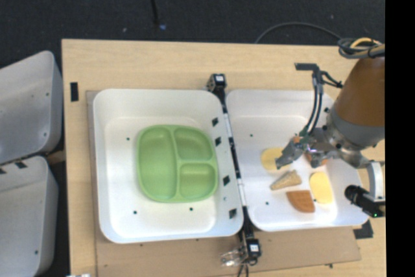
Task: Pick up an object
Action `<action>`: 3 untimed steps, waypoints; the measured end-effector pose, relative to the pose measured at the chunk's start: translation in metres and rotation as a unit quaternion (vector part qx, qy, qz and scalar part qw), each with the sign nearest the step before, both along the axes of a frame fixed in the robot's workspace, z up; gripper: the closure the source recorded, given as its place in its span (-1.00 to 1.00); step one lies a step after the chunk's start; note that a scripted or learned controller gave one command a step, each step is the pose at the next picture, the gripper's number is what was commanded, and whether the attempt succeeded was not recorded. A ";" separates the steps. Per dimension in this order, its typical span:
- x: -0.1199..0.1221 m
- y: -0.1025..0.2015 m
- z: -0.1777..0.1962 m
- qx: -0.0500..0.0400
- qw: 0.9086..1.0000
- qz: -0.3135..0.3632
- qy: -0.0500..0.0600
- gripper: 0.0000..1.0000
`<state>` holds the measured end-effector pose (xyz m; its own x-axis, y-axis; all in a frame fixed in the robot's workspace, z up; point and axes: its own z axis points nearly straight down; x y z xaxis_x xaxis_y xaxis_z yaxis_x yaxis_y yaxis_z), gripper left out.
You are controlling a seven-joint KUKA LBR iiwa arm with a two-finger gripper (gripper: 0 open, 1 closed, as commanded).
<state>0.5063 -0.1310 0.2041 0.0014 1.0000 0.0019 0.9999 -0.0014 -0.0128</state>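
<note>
In the right bin [259, 113] lie several food pieces: a round yellow piece [271, 157], a tan wedge [286, 180], an orange-brown piece [301, 200] and a pale yellow oval [321, 187]. My gripper [293, 154] hangs low just right of the round yellow piece and above the tan wedge. Its fingers look spread, with nothing between them. The orange wrist band [363, 97] rises behind it at the right.
The left bin [110, 204] holds a green divided plate [176, 162]. A black divider with clips [228, 146] runs between the bins. Black cables [316, 91] arc over the right bin's back. A white chair-like shape [26, 113] sits at far left.
</note>
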 end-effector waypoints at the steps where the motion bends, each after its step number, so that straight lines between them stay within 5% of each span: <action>1: 0.003 0.000 0.007 -0.001 1.000 0.002 -0.007 -1.00; 3: -0.008 -0.005 -0.097 -0.002 1.000 0.000 -0.005 -1.00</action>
